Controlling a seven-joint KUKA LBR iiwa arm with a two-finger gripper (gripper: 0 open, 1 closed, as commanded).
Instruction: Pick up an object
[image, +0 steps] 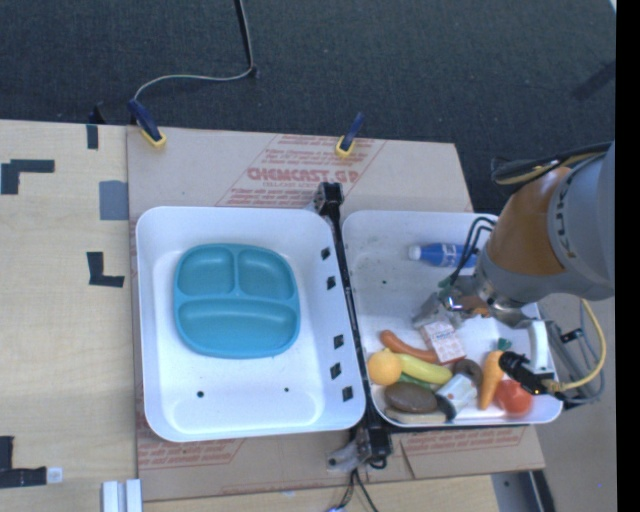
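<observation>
In right bin (400, 235): gripper (443, 305) above small red-white packet (443, 341); jaws' state unclear.

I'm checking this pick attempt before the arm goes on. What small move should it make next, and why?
Probably a short descent straight down. The pincer sits in the right bin just above the small packet, with the banana and carrot lying further off, so the packet looks like the nearest target.
</observation>
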